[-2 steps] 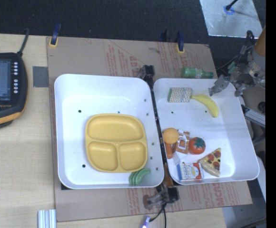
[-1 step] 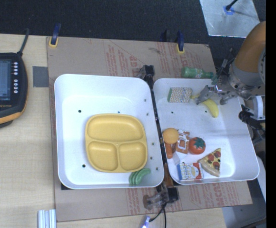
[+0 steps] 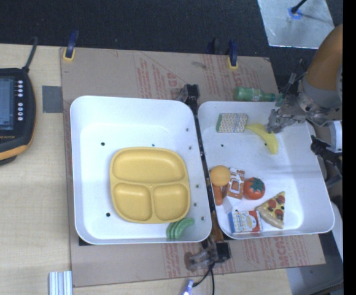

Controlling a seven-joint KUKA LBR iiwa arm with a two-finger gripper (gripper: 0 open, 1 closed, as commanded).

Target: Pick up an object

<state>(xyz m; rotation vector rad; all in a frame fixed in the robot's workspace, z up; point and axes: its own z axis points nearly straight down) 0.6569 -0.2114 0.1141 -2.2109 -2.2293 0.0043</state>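
The claw (image 3: 275,123) could slip off the banana (image 3: 265,136) — it is curved and smooth, and it lies close to the bin wall (image 3: 316,158). The banana lies right under the claw tip, maybe touching it — I cannot tell how wide the claw is open, or if it has hold of anything.

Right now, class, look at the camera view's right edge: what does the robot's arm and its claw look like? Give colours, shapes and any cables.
The arm has a rounded orange section above a grey, metallic wrist. Its claw is small, dark grey and made of thin metal parts. Dark cables run alongside the wrist. A white-and-black part shows lower on the arm. No markings are legible.
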